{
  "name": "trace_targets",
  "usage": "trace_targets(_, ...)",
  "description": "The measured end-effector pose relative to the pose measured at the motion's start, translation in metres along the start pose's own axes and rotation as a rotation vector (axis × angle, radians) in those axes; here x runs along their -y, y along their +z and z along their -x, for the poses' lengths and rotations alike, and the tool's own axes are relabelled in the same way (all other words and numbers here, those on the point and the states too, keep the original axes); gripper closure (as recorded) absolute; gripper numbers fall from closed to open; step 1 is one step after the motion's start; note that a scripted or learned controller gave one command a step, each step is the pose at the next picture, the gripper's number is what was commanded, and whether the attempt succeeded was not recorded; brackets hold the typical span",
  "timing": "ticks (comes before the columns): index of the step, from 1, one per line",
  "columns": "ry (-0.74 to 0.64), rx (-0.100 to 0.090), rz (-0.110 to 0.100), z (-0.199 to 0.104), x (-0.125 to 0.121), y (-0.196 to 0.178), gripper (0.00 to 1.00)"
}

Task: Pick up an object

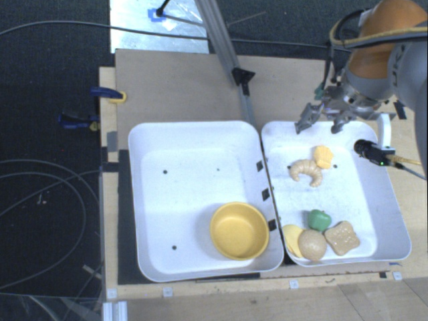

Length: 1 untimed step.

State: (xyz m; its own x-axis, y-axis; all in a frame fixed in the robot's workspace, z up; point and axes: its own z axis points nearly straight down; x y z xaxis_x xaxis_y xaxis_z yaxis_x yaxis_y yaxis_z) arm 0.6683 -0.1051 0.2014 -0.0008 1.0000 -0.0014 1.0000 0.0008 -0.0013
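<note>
Curving pale tan croissant, right bin.

1. You have two bins side by side on the tabletop: the left bin and the right bin, touching along their inner walls.
2. In the left bin, a bowl sits at the near right corner.
3. In the right bin, a croissant lies toward the far side, with a small block just behind and to its right.
4. Along the right bin's near edge, a round piece lies between a flat piece on its left and a toast slice on its right; a pepper sits just behind them.
5. The pincer hangs over the right bin's far edge.
</note>
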Motion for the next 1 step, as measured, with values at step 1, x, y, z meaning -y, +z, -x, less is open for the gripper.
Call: trace_targets(1, 0.000, -0.001, -0.001, -0.0036, 0.0044, 0.0613, 0.00)
